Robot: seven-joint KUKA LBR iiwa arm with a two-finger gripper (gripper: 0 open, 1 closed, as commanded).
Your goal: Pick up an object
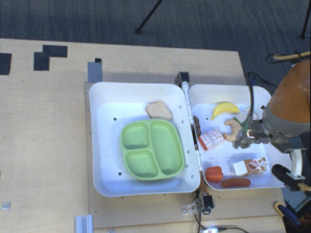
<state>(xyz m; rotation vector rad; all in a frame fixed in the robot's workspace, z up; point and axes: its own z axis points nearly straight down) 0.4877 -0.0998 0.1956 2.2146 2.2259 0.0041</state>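
Several small toy foods lay under my pincer [241, 141] in the right bin [262, 95].
Nearest, the tan figure [233, 128] looked light, stiff, graspable mid-body; I couldn't tell my pincer's opening.

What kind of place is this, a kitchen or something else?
Probably a robotics lab, not a kitchen: a robot arm reaches over two white bins of toy food on a wooden bench, with carpet floor behind.

Right bin [260, 92] crowded; banana [225, 109], sausage [236, 182] hem it; left bin's [104, 130] margins prob. passable.
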